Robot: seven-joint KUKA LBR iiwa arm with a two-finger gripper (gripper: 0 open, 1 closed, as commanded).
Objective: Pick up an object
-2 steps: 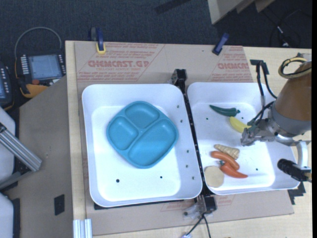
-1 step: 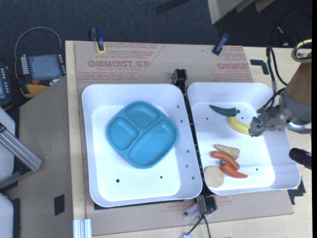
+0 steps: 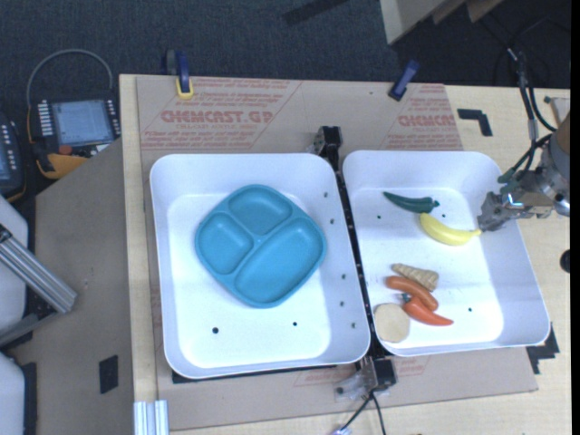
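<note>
A: Camera view, item one: gripper (image 3: 497, 208), at the right bin's (image 3: 517, 288) 3 o'clock rim; whether it is gripping anything, cannot tell.

B: Item two: banana (image 3: 448, 231), upper right bin, just beside the gripper toward 8 o'clock; long axis 10-to-4. Green pepper (image 3: 412, 202) lies touching it at 11 o'clock. Likely nearest pick.

Yellow banana (image 3: 449, 232) lying flat in right bin (image 3: 517, 288), upper part, just below green pepper (image 3: 410, 202).
</note>
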